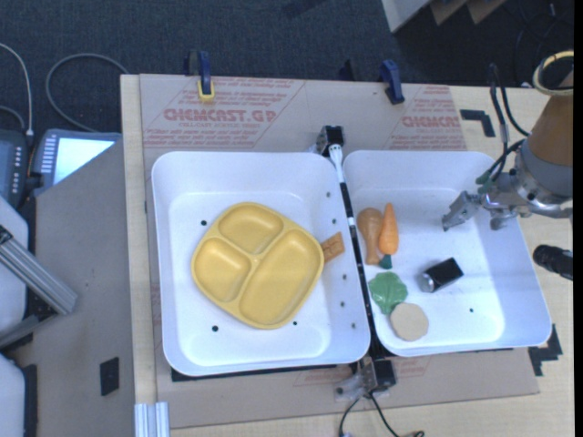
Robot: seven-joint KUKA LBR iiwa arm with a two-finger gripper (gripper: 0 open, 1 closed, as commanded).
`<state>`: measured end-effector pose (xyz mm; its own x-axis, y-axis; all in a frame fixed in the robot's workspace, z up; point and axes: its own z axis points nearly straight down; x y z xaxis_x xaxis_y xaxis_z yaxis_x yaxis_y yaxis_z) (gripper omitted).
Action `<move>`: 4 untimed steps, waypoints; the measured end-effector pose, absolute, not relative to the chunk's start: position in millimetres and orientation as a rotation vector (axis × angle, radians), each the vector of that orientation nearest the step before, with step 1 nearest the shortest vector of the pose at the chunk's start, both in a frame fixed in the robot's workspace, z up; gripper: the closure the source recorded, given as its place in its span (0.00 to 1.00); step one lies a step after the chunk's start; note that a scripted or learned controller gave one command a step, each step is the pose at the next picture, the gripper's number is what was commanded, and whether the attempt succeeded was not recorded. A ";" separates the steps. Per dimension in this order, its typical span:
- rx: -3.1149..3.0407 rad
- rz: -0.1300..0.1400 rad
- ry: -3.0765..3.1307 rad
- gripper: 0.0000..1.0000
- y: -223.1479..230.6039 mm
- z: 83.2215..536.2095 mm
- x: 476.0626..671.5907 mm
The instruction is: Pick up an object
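Black and boxy, the small block (pixel 443 274) lies on the right bin (pixel 510 330) floor just below and to the left of the gripper (pixel 469 209), its long axis tilted, the right end raised toward the far rim. The gripper hangs above the bin's far right part with nothing between its fingers; whether they stand apart or together I cannot tell. Farther left sit a carrot (pixel 389 228), bread roll (pixel 370 235), green leaf (pixel 388 290) and tan disc (pixel 409 321). Bare white floor lies right of the block.
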<state>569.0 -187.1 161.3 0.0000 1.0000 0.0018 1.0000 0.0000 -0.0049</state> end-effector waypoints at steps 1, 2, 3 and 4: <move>-2.218 0.004 -2.217 0.00 -183.3 115.4 561.5; -2.223 -0.001 -2.222 1.00 -184.2 129.1 563.4; -2.224 -0.003 -2.226 1.00 -178.6 174.9 559.7; -2.226 -0.005 -2.228 1.00 -177.4 230.7 551.3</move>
<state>551.3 -177.4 230.7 -0.0011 1.0000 -0.0030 1.0000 0.0011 0.0075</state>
